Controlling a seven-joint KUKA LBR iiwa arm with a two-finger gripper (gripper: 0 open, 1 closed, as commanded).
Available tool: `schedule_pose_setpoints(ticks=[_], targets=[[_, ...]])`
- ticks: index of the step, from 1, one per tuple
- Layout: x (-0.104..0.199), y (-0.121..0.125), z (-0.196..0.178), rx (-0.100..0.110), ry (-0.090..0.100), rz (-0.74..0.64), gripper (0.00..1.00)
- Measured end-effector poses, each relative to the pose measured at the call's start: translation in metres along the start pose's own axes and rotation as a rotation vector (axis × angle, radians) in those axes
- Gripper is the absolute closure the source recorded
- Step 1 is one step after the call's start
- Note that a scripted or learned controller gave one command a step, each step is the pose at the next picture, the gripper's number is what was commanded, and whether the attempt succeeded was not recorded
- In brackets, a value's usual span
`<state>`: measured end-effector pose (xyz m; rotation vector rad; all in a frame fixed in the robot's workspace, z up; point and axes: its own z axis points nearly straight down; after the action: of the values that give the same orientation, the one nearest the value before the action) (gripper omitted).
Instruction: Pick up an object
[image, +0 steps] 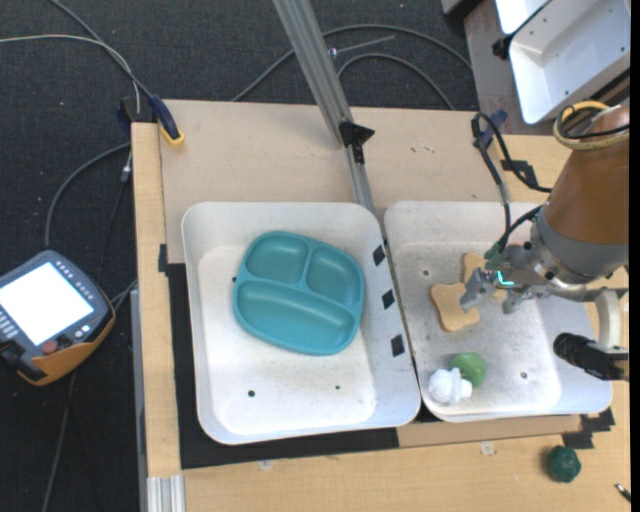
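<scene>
In the right bin (520, 225) lies a tan, flat cracker-like piece (455, 305), with a second tan bit (472, 266) just behind it. A green and white toy (458, 377) rests near that bin's front edge. My gripper (490, 285) hangs low over the right bin, right beside the tan piece on its right side. The arm with its orange band (595, 190) reaches in from the right and covers the bin's right part.
A teal divided plate (298, 292) lies in the left bin (215, 400). A slanted metal bar (330, 90) runs down to the gap between the bins. A small dark green ball (563, 463) sits on the bench at the front right. Cables trail at the back.
</scene>
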<state>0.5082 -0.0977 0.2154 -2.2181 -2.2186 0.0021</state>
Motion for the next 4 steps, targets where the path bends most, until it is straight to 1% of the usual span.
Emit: schedule_pose_setpoints(ticks=[1, 2, 3, 4], targets=[[0.0, 0.001, -0.001, -0.002, 0.0, 0.0, 0.0], [0.0, -0.009, 0.047, 0.003, 0.001, 0.001, 0.0], [0.002, -0.002, 0.092, 0.002, 0.001, 0.001, 0.0], [0.003, -0.001, 0.13, -0.003, 0.0, 0.0, 0.0]])
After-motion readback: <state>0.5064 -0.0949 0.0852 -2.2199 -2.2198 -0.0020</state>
